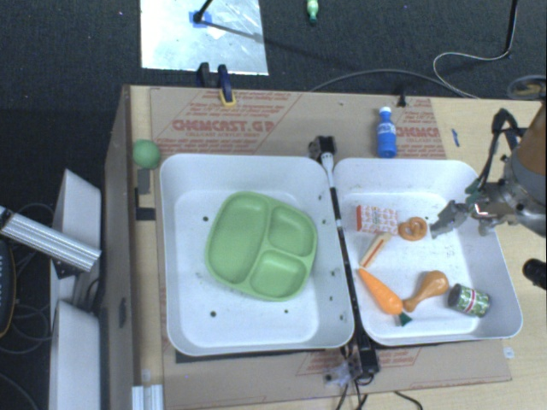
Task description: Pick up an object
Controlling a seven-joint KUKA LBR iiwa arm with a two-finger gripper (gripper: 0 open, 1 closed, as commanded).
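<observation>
The right bin (479, 325) holds several small items. A red-and-white packet (376, 219) lies near its far left, with a brown ring-shaped pastry (414, 228) just to the right of it. A tan stick (373, 250) and an orange carrot (382, 292) lie toward the front left. A brown drumstick (427, 288) and a green can (468, 300) sit at the front right. My gripper (450, 218) hangs over the bin's right part, just right of the pastry, with nothing seen in it.
A green divided plate (261, 246) fills the middle of the left bin (184, 314). A blue bottle (386, 132) stands on the bench behind the right bin. A green ball (146, 153) sits at the bench's left edge. The arm (526, 186) enters from the right.
</observation>
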